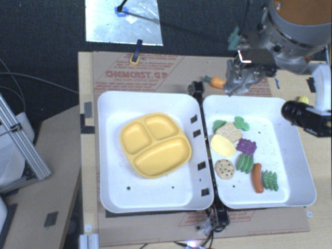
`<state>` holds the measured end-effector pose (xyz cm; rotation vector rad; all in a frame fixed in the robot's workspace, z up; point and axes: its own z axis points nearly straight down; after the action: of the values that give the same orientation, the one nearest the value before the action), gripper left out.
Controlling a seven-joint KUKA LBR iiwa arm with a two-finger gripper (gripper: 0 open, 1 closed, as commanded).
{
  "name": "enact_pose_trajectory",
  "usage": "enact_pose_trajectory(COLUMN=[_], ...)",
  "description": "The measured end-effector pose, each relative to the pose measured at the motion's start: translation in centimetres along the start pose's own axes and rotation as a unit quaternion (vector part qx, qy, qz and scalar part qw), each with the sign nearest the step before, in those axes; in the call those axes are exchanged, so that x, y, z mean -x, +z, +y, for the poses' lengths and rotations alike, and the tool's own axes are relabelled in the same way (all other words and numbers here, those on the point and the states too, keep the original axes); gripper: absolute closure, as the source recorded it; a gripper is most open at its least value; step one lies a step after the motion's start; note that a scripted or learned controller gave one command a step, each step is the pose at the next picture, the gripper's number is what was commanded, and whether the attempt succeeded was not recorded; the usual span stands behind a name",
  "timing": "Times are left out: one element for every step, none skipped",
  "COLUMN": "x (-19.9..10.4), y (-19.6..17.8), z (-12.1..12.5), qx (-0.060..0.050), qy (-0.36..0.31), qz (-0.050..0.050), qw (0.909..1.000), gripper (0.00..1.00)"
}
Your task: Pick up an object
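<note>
My gripper [236, 85] hangs over the far rim of the right bin [290, 139], at its back left corner. Just left of it, on the cardboard behind the bins, lies a small orange toy [217, 81] with a teal end. Inside the right bin sit several toy foods: a pale yellow lemon [223, 146], a beige cracker [229, 133], purple grapes [246, 147], a round cookie [224, 168], a red-orange sausage [257, 178], and green pieces [240, 122] [245, 163] [270, 180]. Nothing shows between the gripper and these.
The left bin [111, 185] holds a yellow divided plate [155, 144]. A black clip strip [199, 134] joins the two bins. A shiny metal sheet [124, 14] lies on the floor behind the bench, and a blue and yellow tool [136, 53] rests on the cardboard.
</note>
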<state>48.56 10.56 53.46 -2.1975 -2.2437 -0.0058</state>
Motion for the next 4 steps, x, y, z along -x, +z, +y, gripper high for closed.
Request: enact_pose_trajectory(x=[-4.2, 0.3, 7.7, 13.0], y=[0.2, 5.7, -0.4, -0.1], z=[6.1, -0.1, -0.1, -0.2], qx=[0.000, -0.003, 0.004, 0.001], qy=[0.007, 0.011, 0.013, 0.013], qz=[-0.001, -0.002, -0.002, -0.002], qw=[1.0000, 0.9999, 0.9999, 0.9999], gripper=[1.00, 1.00, 1.00, 1.00])
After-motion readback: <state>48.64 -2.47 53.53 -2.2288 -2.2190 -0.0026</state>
